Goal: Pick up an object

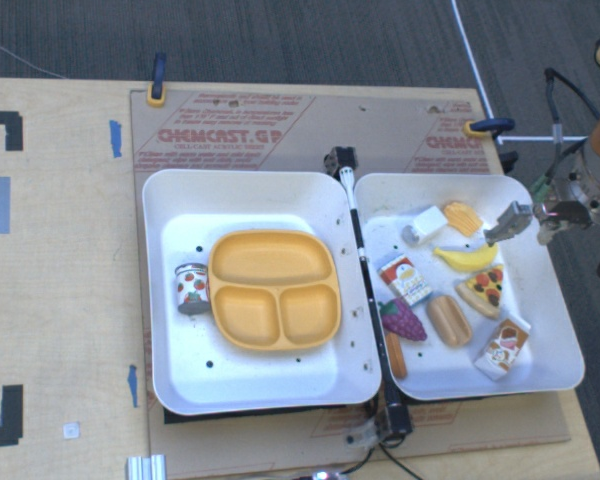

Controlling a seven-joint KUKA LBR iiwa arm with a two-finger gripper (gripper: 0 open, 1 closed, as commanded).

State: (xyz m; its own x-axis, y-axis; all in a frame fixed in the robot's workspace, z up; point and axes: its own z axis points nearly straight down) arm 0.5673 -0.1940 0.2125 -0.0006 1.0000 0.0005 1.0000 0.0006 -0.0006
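My gripper hangs over the far right part of the right bin, open, with nothing between its fingers. One grey finger points down-left, just above the yellow banana. Near it lie an orange ridged piece and a white block. A pizza slice, a hot dog bun, purple grapes, a small red-and-white carton, a juice box and an orange stick fill the rest of that bin.
The left bin holds a yellow divided plate and a small strawberry-labelled can at its left. A black clamp sits where the bins meet at the back. A blue clamp grips the board's far right edge.
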